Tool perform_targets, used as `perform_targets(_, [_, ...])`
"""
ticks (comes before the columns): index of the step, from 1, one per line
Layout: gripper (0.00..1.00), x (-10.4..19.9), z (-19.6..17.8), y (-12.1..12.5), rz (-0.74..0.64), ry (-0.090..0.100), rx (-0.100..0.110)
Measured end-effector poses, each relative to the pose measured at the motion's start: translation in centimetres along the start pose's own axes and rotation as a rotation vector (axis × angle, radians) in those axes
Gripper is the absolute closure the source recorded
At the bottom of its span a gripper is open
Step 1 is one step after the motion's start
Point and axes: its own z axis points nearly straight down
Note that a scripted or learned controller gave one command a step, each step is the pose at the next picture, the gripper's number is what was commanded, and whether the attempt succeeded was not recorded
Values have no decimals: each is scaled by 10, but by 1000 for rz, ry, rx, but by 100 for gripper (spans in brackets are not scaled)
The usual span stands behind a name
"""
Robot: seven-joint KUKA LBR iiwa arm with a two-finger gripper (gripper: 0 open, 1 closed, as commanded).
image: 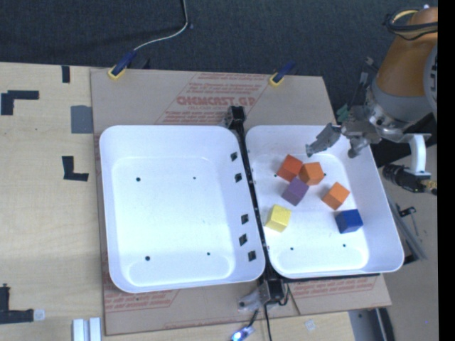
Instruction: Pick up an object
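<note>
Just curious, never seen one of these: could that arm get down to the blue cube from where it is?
Probably yes. The blue cube sits apart from the others, with nothing lying over it, and the gripper hangs above the same bin.

- My gripper (333, 142) hangs over the right bin's (380, 258) far edge, fingers spread, gripping nothing.
- 5 blocks lie below: 3 orange, 1 purple (296, 190), 1 yellow (278, 218), 1 blue (348, 221).

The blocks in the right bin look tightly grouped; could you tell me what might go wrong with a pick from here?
The red block, an orange block and the purple block touch, so the gripper may shove neighbours or close on two. The blue block lies near the right bin's wall, leaving little clearance.
</note>
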Motion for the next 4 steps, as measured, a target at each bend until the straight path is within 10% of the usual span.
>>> perform_targets(1, [0,17,129,4,0,-7,-23])
perform_targets(2, [0,28,140,74,-5,-12,-36])
perform_targets(3, [100,30,144,63,-2,-2,-1])
perform_targets(4, [100,44,146,-25,3,0,0])
